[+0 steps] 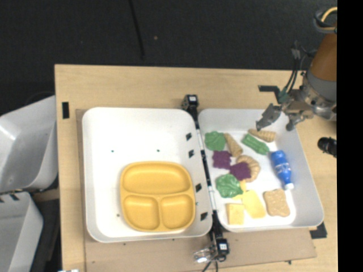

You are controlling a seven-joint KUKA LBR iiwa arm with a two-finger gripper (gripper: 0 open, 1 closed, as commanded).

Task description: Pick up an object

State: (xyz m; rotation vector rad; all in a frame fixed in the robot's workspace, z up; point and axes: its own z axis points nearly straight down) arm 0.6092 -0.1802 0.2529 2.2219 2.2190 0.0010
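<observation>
Even overhead light, fairly bright; the white bins (142,123) glare slightly near the hand (279,118). Soft focus throughout, shadows faint, background beyond the counter (170,78) dark.

A robotics lab test cell is indicated: a bare light wooden surface (142,84) is set against black curtained backdrop, two shallow white plastic bins (102,123) are clipped side by side, small toy food pieces (229,185) are scattered in one, and a grey arm with an orange band (323,61) is mounted alongside.
</observation>
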